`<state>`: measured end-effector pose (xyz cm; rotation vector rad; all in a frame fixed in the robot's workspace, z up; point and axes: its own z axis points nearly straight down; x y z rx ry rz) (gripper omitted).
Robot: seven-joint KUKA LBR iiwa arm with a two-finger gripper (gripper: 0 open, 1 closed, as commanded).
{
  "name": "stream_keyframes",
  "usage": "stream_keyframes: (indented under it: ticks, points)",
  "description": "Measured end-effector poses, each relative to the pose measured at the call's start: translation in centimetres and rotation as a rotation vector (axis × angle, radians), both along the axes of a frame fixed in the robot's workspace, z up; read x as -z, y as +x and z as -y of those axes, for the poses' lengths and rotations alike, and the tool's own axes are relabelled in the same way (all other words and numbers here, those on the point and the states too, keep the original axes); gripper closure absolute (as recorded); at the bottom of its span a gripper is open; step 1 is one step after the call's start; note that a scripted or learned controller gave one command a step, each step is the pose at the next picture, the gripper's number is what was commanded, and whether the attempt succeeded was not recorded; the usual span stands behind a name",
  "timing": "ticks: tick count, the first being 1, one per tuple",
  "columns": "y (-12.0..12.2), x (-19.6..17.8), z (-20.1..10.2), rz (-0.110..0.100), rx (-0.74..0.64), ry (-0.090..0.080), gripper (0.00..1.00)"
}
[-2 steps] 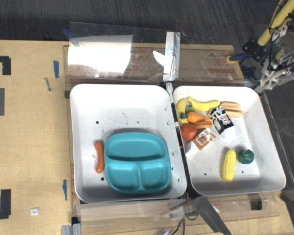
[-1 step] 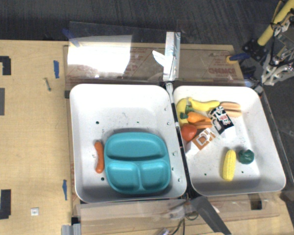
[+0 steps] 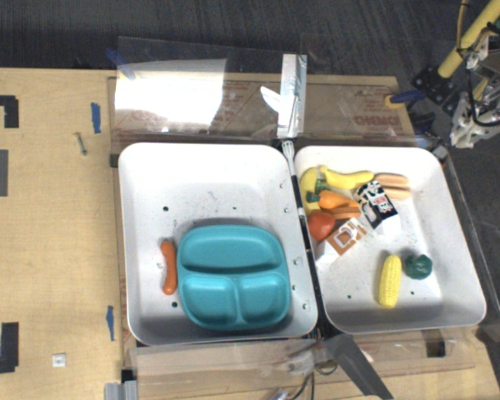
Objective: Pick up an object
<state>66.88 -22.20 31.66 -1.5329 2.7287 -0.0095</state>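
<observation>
Pincer's state I could not tell, while the right bin (image 3: 462, 248) on the counter (image 3: 50, 223) held a banana (image 3: 347, 178), a corn cob (image 3: 389, 280) and a carrot (image 3: 338, 200), and the left bin (image 3: 142, 182) held a teal divided plate (image 3: 232, 277).

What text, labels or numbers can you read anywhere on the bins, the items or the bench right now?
None can be read.
Cardboard strip behind the right bin: reddish print, too blurred to read.
Black-and-white packet: markings too small to read.
White card with orange square pattern: a symbol, no legible letters.
Teal tray, left bin: no text.
</observation>
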Motion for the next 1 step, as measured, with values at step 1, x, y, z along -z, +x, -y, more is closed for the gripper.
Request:
stream_keyframes:
  ticks: [1]
  points:
    - [0.01,0.15,-0.07,-0.001,-0.142,-0.001,1.0]
